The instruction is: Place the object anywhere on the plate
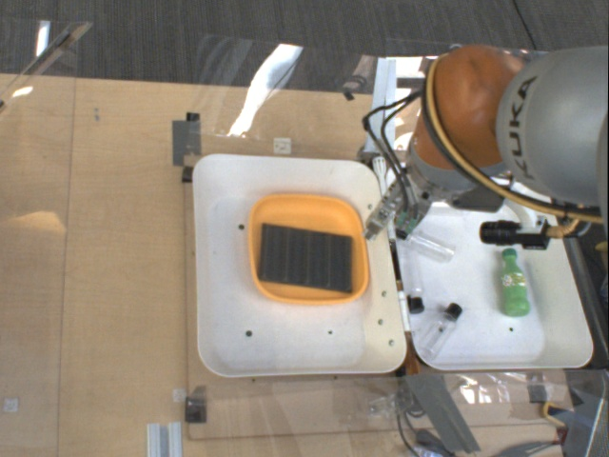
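We see two white bins (219,341) side by side on a wooden bench (95,255), beside dark carpet (238,8).

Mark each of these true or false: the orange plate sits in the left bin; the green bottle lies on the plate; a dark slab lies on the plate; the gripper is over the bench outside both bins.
1. The orange plate sits in the left bin. True.
2. The green bottle lies on the plate. False: it is in the right bin.
3. A dark slab lies on the plate. True.
4. The gripper is outside both bins. False: it hangs where the bins meet.
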Robot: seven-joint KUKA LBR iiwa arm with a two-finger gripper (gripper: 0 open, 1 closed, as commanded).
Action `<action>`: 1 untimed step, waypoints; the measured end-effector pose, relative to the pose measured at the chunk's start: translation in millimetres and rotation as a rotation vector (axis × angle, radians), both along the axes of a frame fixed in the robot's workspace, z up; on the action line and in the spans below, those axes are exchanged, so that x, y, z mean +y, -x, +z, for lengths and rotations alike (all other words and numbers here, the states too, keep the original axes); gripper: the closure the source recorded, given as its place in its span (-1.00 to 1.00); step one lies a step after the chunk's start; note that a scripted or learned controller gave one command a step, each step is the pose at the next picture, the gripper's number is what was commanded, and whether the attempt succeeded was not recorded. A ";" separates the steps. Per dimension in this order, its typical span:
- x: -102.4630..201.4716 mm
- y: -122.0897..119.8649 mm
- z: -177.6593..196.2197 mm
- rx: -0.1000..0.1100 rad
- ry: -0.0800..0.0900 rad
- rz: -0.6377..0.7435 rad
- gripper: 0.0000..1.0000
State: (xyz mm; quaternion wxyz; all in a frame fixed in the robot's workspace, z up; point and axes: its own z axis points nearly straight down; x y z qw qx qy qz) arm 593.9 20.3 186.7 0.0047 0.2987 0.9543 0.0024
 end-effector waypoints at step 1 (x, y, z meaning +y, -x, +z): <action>19.5 39.2 20.5 0.002 0.001 0.141 1.00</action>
